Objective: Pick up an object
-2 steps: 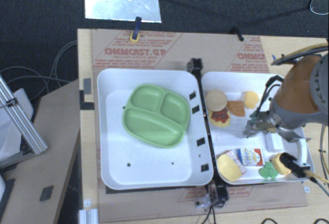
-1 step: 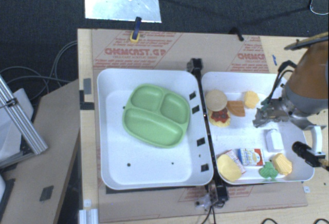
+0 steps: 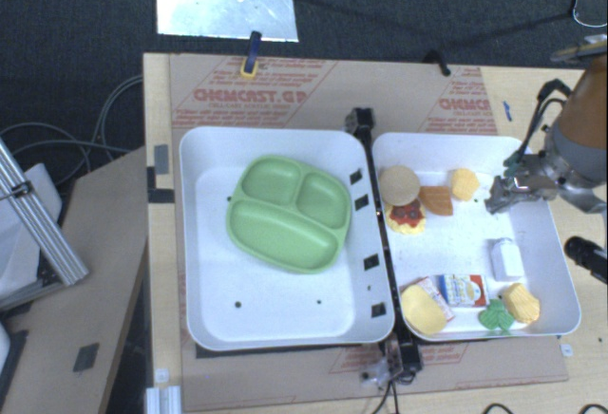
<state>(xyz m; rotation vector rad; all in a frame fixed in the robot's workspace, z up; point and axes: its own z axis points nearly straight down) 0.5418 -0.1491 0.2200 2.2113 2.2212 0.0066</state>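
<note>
Toy food lies scattered across the right-hand bin (image 3: 566,284) as a grey robot arm reaches in from the right, its end effector (image 3: 501,197) hanging over the bin's upper right part, just beside a small yellow piece (image 3: 465,182) and above a white block (image 3: 505,258). Whether its grasping tips are spread or pressed together cannot be told at this angle, and nothing is visibly caught in it. No single target is named; the yellow piece and an orange-brown slab (image 3: 437,200) lie nearest. A toy burger (image 3: 402,197) rests against the inner wall; a printed packet (image 3: 460,290), a yellow wedge (image 3: 425,309), a corn-like piece (image 3: 521,302) and a green scrap (image 3: 494,316) crowd the near edge. The left bin (image 3: 204,293) holds a green divided plate (image 3: 290,214).

The risks appear plain: pieces packed closely along the near edge could be nudged aside or grabbed in pairs, small rounded items may squirt out of a closing grip, and a descent close to the bin wall could catch the rim on the bench (image 3: 313,89).
</note>
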